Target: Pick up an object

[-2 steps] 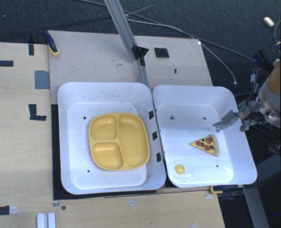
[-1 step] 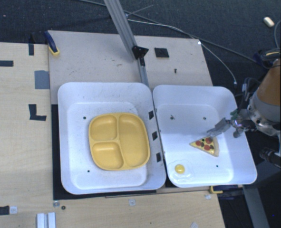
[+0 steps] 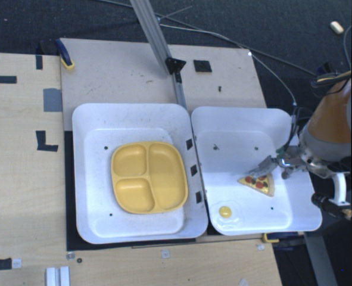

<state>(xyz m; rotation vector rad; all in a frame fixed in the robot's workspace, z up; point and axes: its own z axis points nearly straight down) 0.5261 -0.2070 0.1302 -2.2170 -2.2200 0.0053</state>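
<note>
Two bins: you have a pair of shallow white bins side by side on the bench, the left bin [image 3: 86,159] and the right bin [image 3: 241,124], touching along their inner edges.
Bench: the bench [image 3: 21,159] is light wood with dark tape marks on your left; a metal rail [image 3: 155,34] runs down at a slant from the top and ends at a black clamp just above the seam between the bins.
Arm: the arm [image 3: 333,121] comes in from the right edge, its orange band above the grey wrist, hanging over the right rim of the right bin.
Yellow plate: a yellow plate [image 3: 149,177] with three compartments lies flat in the middle of the left bin.
Gripper: the gripper [image 3: 270,164] reaches down and leftward into the right bin, its tip right at the upper edge of the pizza slice; you cannot tell from this view how the jaws stand, nor whether they touch the slice.
Pizza slice: a toy pizza slice [image 3: 259,183], your pick target, lies flat on the floor of the right bin, right of its middle.
Yellow round piece: a small yellow round piece [image 3: 225,212] sits near the front edge of the right bin, apart from the slice and to its lower left.
</note>
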